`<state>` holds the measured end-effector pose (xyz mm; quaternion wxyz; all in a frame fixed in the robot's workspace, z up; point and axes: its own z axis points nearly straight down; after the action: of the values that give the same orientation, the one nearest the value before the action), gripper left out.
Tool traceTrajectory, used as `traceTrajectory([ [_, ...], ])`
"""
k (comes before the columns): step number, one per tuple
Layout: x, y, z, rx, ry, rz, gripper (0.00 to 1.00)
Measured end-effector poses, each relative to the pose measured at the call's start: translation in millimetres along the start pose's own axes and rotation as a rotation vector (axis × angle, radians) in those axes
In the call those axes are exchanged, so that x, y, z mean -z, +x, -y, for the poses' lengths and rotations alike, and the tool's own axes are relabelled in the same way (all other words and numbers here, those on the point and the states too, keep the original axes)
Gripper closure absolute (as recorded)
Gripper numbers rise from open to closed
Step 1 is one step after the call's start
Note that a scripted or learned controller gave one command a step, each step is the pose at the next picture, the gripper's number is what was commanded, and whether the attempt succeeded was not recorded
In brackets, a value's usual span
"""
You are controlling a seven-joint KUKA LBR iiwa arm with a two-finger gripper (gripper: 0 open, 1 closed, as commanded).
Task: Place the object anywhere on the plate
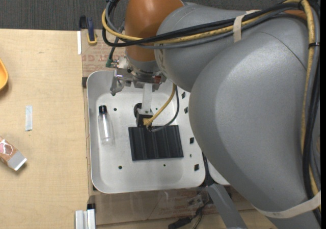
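We see our hand (122,81) over the bin's (153,174) far edge, grip unreadable; vial (105,126) and slab (155,142) lie inside.

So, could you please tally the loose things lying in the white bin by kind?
Vial: 1
Plate: 1
Total: 2
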<state>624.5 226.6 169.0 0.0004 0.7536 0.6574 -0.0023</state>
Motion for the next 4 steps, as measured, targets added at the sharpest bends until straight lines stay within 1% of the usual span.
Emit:
traceTrajectory([
  [1, -79, 6, -33, -0.256, 0.001, 0.0, 0.0],
  [2, -78, -24, 27, -0.015, 0.001, -0.002, 0.0],
  [3, -78, -16, -15, -0.361, 0.0, -0.001, 0.0],
  [4, -24, -8, 71, -0.627, 0.003, 0.0, 0.0],
])
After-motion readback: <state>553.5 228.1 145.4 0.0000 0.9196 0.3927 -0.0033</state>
